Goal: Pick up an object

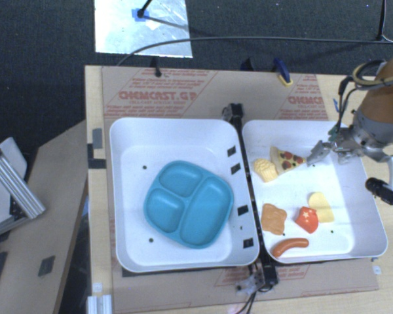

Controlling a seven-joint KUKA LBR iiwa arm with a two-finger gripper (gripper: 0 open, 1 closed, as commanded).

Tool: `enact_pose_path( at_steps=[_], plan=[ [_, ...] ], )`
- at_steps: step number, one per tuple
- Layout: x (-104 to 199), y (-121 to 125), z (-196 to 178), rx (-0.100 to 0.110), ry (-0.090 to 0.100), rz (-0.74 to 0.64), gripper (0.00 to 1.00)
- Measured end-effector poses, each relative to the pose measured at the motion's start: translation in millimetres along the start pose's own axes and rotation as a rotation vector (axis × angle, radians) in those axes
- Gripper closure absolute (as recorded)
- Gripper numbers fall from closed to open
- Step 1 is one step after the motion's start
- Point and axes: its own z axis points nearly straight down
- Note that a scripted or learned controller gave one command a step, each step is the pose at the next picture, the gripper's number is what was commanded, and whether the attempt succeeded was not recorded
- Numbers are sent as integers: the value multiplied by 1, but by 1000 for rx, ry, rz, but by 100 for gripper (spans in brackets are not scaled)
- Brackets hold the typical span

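Observation:
The right bin [367, 241] holds several toy foods. A pizza slice [287, 157] and a pale yellow corn piece [265, 170] lie near its top left. Lower down are an orange bread piece [274, 218], a red strawberry [306, 219] and a yellow cheese wedge [321, 205]. A sausage [289, 245] lies by the front wall. My gripper [318, 152] hangs low over the bin's upper right, its tip just right of the pizza slice. I see nothing held in it.
A blue sectioned plate [188, 203] fills the middle of the left bin [128, 175]. A black divider with clips [243, 175] runs between the bins. The arm's grey wrist and orange band [383, 106] stand over the right bin's far right corner.

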Motion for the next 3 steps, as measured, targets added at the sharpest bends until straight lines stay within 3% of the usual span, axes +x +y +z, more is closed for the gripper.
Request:
enact_pose_path(
  at_steps=[1,2,3],
  plan=[
    [0,0,41,0,0,-1,0],
    [0,2,27,-7,-2,-2,100],
    [0,7,-17,-8,-2,-3,100]
  ],
)
